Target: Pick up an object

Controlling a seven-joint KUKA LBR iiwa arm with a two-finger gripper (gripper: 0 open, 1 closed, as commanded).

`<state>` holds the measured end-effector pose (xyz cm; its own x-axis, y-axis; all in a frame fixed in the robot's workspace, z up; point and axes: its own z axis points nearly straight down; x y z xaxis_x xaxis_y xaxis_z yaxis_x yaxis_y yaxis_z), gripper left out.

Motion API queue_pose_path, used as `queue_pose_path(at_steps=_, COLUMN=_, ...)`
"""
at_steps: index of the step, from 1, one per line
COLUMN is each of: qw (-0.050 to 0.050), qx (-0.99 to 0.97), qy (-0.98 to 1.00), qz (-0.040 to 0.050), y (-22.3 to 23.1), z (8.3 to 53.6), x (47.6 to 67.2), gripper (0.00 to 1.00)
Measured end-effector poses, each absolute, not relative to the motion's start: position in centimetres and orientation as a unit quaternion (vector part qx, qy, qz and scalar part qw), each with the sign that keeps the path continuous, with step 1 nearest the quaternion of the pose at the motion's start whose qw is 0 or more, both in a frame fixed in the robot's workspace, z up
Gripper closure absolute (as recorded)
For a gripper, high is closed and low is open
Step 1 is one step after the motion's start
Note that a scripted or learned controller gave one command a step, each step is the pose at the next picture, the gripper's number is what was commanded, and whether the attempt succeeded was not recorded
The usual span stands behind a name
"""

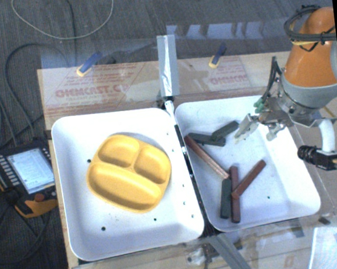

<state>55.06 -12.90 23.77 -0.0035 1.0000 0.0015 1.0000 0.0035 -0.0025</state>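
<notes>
I am seeing the gripper (257, 125) hanging over the far right part of the right bin (299, 203), fingers slightly spread, gripping nothing. The 2 grey bars (214, 136) are lying just left of it, touching each other. Brown sticks (247, 179) are crossing mid-bin. The yellow divided tray (129, 172) is filling the left bin (83, 232), leaving little margin. I am judging the right bin's near right corner the roomiest.

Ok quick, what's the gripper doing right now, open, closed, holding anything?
Two-finger gripper: over the right white bin, beside the dark grey angled block; whether it is open or shut cannot be told, and nothing shows between its fingers.
</notes>
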Motion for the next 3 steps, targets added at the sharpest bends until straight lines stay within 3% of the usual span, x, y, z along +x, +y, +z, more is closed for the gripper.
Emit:
queue_pose_path(at_steps=1, qw=0.001, qx=-0.732, qy=-0.681, qz=0.0000, y=-19.6, z=10.0, x=53.3, gripper=0.00)
queue_pose_path(at_steps=2, qw=0.002, qx=-0.732, qy=-0.682, qz=-0.0002, y=-19.5, z=10.8, x=53.3, gripper=1.00)
queue_pose_path(at_steps=3, qw=0.000, qx=-0.731, qy=-0.683, qz=0.0011, y=-14.2, z=20.1, x=58.9, gripper=1.00)
